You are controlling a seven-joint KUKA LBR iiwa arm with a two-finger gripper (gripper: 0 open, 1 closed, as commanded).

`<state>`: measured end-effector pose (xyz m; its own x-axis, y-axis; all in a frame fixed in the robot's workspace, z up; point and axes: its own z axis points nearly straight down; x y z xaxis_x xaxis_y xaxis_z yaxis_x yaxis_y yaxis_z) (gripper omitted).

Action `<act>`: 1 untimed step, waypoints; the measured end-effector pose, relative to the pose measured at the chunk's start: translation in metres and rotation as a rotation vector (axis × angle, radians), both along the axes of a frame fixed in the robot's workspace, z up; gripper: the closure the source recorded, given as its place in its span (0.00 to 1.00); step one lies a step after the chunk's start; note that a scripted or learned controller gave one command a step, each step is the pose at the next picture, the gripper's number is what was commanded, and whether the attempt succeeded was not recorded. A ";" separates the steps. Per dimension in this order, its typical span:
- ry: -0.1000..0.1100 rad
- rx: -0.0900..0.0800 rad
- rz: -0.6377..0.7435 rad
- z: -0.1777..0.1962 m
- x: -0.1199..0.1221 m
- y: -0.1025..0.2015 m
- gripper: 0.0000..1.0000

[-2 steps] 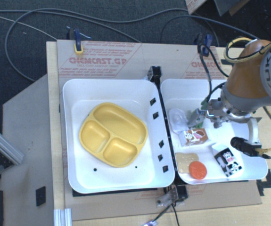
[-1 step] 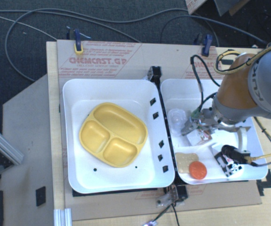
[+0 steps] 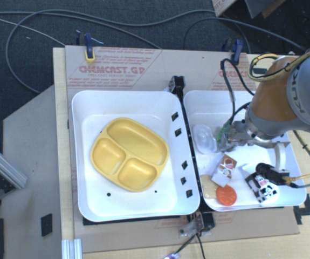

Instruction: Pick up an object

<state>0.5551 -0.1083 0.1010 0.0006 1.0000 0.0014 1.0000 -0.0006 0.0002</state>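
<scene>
From above, the grey arm with its orange band (image 3: 273,93) reaches in from the right over the right-hand shallow white bin (image 3: 211,104). Its bulk hides much of that bin's far and right portions. The gripper (image 3: 231,136) sits low at the arm's end, above the bin's middle; whether it is apart, together or clamped on something cannot be told, since the wrist body covers it.

Just to its left lies a clear, rounded plastic piece (image 3: 202,136), faint against the white floor and hard to make out. Nearer the front edge lie a small white carton with a brown and red print (image 3: 225,170), a flat orange-red disc (image 3: 226,195), a tan round piece (image 3: 207,183) partly under the carton, and a black-and-white spotted toy (image 3: 264,187) whose shape is unclear.

The left-hand white bin (image 3: 84,144) holds a yellow three-compartment plastic tray (image 3: 129,154), lying flat, in full sight.
</scene>
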 end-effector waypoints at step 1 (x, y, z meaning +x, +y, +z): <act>-0.005 -0.002 0.002 0.063 0.004 -0.002 1.00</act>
